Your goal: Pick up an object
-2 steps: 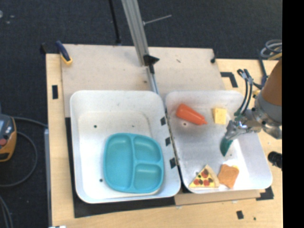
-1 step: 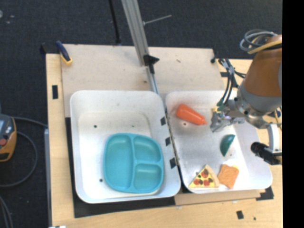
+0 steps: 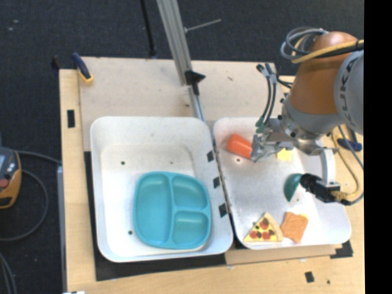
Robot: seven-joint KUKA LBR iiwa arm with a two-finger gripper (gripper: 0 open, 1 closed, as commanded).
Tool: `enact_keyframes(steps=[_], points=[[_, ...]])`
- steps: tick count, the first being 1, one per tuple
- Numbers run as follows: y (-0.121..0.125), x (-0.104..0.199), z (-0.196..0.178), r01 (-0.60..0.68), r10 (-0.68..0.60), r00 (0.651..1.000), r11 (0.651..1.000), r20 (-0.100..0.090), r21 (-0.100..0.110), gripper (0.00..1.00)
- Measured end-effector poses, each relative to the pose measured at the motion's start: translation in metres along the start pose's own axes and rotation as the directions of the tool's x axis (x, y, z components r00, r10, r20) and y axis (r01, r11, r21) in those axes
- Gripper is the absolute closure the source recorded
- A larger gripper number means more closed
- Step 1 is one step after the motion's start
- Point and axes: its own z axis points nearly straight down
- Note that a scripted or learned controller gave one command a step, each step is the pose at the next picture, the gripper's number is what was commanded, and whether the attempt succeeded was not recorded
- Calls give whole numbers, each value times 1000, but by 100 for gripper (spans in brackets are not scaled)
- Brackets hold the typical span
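Note:
In the right bin [image 3: 257, 192] an orange cylinder [image 3: 239, 144] lies near the far left corner. My gripper [image 3: 260, 149] hangs just to the right of it, its tip low over the bin floor and close to the cylinder's end. A small yellow piece [image 3: 285, 155] shows right of the gripper, partly hidden by the wrist. A teal rounded object [image 3: 292, 186] lies on the right side of the bin. A pizza slice [image 3: 264, 229] and an orange block [image 3: 294, 226] lie along the bin's near edge.
The left bin [image 3: 116, 146] holds a blue divided plate [image 3: 172, 209]. A slanted aluminium post [image 3: 177, 41] rises behind the bins. Black clips [image 3: 216, 182] sit on the rim between the bins. Cables [image 3: 343, 188] trail at the right bin's right side.

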Motion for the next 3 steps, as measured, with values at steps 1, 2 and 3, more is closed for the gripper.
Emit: enact_keyframes(steps=[1,2,3], points=[[8,44,0,-2,2,1000,1000,1,1,100],[19,102,5,-1,1,1000,1000,1,1,100],[38,147,17,-1,1,1000,1000,1,2,100]])
